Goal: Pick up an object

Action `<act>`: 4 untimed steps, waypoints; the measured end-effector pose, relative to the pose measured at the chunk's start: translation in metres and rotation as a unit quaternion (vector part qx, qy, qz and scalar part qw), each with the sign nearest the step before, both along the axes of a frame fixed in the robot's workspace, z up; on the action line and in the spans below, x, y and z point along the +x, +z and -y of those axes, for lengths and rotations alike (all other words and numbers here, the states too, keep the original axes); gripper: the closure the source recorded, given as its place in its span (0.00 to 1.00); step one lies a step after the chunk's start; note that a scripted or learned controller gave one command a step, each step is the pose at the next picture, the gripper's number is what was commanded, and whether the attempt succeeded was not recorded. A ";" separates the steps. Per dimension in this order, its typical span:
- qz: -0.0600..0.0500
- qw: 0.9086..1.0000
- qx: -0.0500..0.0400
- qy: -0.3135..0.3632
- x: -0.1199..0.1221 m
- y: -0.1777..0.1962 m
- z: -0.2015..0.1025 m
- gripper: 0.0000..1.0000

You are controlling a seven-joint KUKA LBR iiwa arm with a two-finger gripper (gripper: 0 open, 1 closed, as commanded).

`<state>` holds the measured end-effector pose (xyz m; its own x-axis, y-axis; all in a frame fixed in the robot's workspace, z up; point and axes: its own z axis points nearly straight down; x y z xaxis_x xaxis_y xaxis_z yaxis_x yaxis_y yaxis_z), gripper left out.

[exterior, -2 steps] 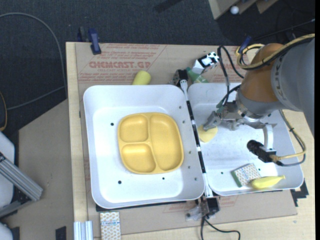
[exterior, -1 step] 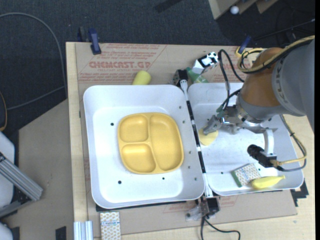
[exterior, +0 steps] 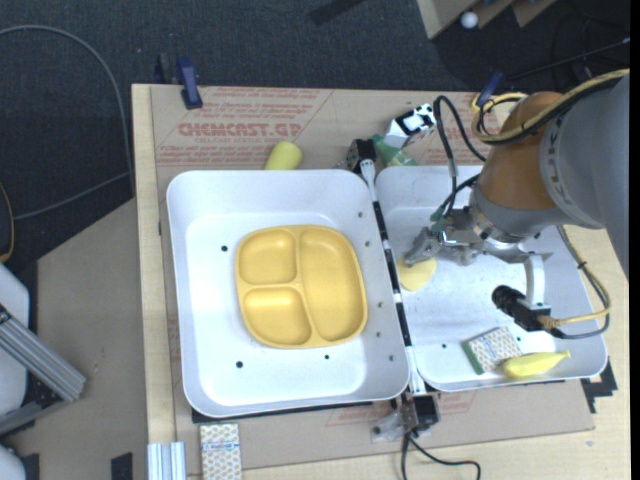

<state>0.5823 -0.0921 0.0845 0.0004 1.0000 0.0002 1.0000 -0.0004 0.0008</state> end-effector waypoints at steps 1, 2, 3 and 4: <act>-0.001 1.000 0.000 0.000 -0.008 0.000 0.000 0.00; -0.002 1.000 0.001 0.000 -0.016 0.000 0.007 0.00; 0.000 1.000 -0.001 0.000 -0.029 0.000 0.086 0.00; 0.000 1.000 0.000 0.001 -0.025 0.048 0.008 0.00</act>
